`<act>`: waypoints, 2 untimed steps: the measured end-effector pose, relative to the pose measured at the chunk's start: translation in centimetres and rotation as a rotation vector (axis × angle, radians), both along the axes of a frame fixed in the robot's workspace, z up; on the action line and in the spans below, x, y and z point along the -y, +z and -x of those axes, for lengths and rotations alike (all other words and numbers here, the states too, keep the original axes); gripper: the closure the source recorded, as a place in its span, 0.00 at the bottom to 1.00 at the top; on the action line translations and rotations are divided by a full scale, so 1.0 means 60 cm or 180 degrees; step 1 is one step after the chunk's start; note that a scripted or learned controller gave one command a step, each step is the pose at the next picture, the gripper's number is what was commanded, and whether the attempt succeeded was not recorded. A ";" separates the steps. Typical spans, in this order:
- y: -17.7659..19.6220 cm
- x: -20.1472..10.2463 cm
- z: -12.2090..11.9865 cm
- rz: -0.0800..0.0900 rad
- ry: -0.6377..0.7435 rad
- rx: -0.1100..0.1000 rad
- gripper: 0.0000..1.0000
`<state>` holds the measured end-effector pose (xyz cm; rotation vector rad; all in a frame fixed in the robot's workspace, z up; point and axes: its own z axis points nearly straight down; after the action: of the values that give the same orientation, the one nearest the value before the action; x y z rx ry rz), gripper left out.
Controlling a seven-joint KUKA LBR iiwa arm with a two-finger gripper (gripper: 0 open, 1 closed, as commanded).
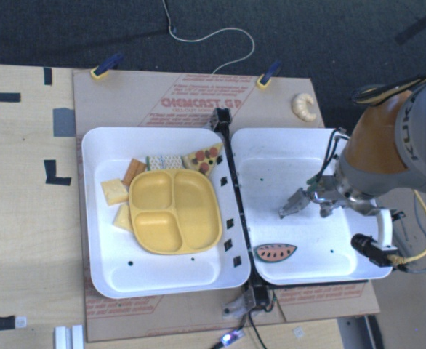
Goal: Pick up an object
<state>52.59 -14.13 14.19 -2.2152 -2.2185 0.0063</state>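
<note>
Jaws are hanging empty over the right bin (344, 271), their gap unclear, nearing the watermelon slice (275, 252), probably to grasp it.

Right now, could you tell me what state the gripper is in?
Gripper: over the right bin, nothing visible between its fingers; open or closed cannot be told.

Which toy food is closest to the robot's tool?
The watermelon slice. It lies in the right bin just below the tool, while the pizza slice and crackers sit in the left bin.
</note>
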 end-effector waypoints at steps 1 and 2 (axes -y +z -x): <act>-0.091 -0.003 0.003 0.0002 0.0001 0.0001 0.00; -0.069 -0.002 0.001 0.0001 0.0000 0.0009 1.00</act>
<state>52.51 -14.00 10.04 -2.2168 -2.2202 0.0035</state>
